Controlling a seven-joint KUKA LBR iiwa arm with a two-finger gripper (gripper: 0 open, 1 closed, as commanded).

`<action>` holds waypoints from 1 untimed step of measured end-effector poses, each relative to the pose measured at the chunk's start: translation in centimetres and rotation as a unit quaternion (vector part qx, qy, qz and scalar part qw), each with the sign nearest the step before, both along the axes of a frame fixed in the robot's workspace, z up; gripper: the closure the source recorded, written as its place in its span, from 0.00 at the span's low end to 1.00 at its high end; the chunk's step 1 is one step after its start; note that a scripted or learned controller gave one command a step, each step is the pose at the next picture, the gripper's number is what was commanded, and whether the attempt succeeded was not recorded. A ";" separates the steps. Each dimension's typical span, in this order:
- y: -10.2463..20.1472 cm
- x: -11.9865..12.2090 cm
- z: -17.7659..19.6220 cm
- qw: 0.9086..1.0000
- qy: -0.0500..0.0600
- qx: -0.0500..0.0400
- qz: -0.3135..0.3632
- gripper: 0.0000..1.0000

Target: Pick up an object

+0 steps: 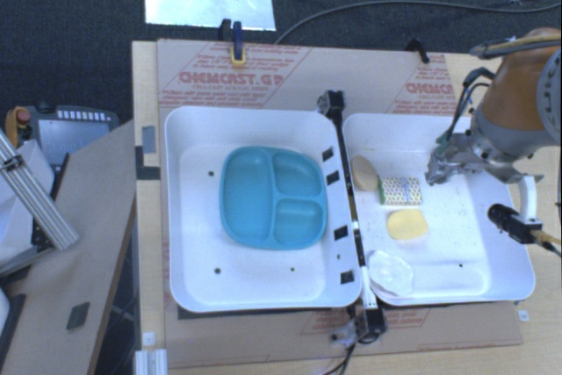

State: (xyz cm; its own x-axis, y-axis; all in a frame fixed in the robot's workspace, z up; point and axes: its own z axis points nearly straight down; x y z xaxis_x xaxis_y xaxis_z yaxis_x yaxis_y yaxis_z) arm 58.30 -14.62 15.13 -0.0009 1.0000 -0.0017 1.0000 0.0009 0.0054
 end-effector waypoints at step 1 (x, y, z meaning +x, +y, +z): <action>0.4 -0.8 5.6 1.000 -0.001 0.000 0.002 1.00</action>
